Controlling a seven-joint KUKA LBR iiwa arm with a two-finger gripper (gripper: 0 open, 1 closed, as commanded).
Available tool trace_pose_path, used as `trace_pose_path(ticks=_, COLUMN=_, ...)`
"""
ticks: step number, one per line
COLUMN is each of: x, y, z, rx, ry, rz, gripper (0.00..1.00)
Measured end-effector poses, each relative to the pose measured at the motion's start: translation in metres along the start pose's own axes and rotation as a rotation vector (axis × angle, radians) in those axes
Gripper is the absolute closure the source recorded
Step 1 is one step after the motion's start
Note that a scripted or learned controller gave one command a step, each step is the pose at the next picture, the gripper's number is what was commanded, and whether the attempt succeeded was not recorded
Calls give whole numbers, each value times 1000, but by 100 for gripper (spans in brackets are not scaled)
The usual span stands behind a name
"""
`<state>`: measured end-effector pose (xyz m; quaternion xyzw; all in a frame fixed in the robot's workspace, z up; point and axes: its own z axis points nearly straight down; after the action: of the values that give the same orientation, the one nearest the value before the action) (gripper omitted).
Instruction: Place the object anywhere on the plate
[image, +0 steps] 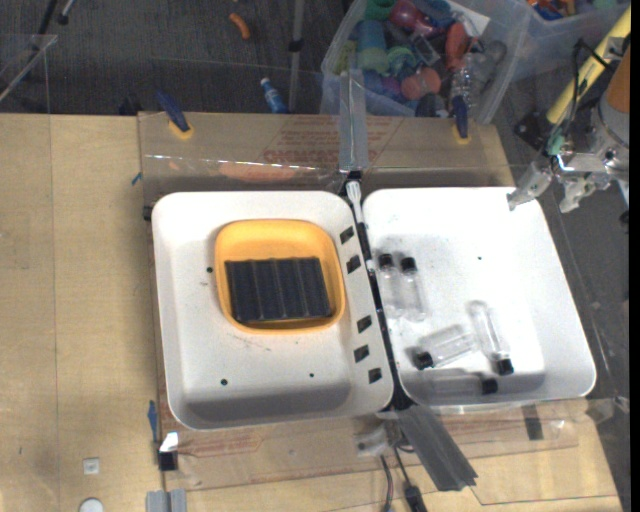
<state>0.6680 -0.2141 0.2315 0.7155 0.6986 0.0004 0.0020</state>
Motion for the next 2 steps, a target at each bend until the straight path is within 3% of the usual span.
trace_pose_path(ticks=1, x=13, y=0, z=-5, rx=2, ry=2, rz=-292, gripper=0)
trace_pose_path(ticks=2, x=-2, y=0, z=4, rx=3, ry=2, rz=-413, gripper=0)
